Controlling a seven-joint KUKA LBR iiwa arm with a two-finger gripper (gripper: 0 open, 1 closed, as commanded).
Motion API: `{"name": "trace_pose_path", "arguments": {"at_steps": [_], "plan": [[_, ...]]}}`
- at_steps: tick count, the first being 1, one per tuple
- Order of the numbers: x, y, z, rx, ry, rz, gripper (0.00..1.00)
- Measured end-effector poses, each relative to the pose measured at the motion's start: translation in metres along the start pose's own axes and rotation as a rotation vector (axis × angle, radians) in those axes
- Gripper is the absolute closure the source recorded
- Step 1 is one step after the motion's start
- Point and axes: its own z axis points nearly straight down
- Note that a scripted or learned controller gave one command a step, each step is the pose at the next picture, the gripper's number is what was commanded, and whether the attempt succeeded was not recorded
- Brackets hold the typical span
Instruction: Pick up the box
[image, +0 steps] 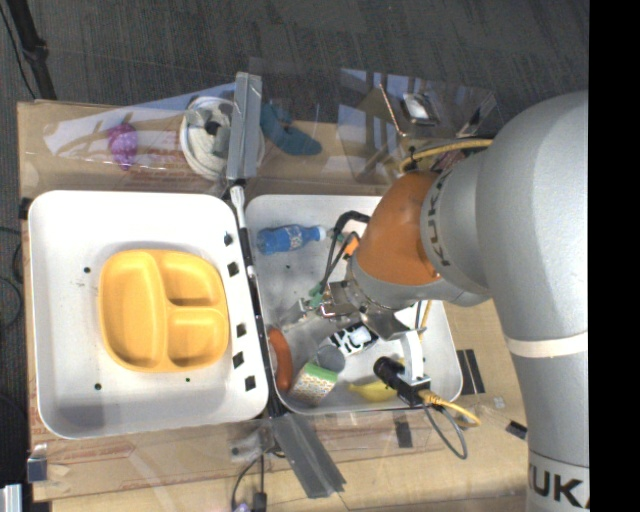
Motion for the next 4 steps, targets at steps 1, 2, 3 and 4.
{"name": "trace_pose_path", "arguments": {"at_steps": [1, 2, 3, 4], "plan": [[-0.019, 0.051, -0.005, -0.001, -0.001, 0.085, 0.0], [-0.022, 0.123, 0.0, 0.005, -0.003, -0.063, 0.0], [-0.025, 0.073, -0.001, 0.0, 0.0, -0.022, 0.0], [-0.028, 0.121, 0.0, 0.004, 0.001, -0.289, 0.0]]}}
